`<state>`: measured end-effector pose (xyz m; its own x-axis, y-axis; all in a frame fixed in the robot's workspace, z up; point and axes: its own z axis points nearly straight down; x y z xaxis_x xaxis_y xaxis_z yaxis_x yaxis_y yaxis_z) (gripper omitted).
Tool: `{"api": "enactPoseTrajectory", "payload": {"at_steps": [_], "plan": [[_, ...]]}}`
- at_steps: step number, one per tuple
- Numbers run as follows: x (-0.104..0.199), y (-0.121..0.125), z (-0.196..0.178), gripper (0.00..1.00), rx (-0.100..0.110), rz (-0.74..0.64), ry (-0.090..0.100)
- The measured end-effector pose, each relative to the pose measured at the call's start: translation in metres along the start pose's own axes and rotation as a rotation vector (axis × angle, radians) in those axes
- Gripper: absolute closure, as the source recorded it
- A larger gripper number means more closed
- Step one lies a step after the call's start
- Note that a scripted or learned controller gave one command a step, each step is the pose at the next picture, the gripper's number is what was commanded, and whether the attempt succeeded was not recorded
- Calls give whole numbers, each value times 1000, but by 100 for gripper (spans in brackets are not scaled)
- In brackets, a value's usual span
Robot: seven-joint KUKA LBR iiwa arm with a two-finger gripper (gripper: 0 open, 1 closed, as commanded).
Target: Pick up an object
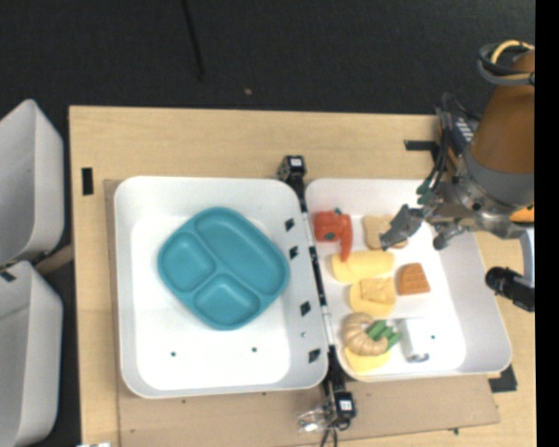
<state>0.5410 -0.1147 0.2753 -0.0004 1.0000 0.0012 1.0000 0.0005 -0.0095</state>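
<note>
The right bin (480, 329) holds several toy foods: a red piece (333, 226), a tan piece (376, 227), a long yellow piece (361, 266), a yellow wedge (374, 293), an orange-brown square (412, 278), a tan roll (358, 330) with a green piece (383, 331), and a grey-white item (414, 339). My gripper (421, 232) hangs over the bin's upper middle, open. Its left finger (398, 228) is just beside the tan piece, and the right finger (445, 236) is over bare bin floor. Nothing sits between them.
The left bin (140, 343) carries a blue divided plate (224, 266). A ridge with black clips (309, 277) separates the bins. The arm's orange band (503, 133) rises at the right. White blocks (19, 212) stand left of the bench.
</note>
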Motion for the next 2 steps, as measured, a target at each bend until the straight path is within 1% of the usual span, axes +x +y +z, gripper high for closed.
{"api": "enactPoseTrajectory", "payload": {"at_steps": [1,2], "plan": [[0,1,-4,0,-9,-2,-1],[-9,4,44,0,-4,1,-2]]}}
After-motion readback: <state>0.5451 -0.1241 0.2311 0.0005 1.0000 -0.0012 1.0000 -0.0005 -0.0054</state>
